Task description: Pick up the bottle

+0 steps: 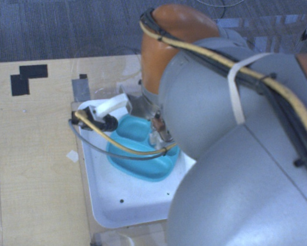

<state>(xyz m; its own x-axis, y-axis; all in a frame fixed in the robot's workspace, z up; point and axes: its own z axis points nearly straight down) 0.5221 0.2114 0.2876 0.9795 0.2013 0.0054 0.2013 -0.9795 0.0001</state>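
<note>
beneath the gripper (155, 131), the blue bottle (136, 152) lies in the white bin (124, 208).

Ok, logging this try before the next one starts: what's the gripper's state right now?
Gripper: cannot be told; it is down at the blue item in the white bin, the arm covering much of it.

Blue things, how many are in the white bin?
1. The blue thing lies in the white bin, partly under the arm. The arm covers much of the bench, so more may be hidden.
</note>
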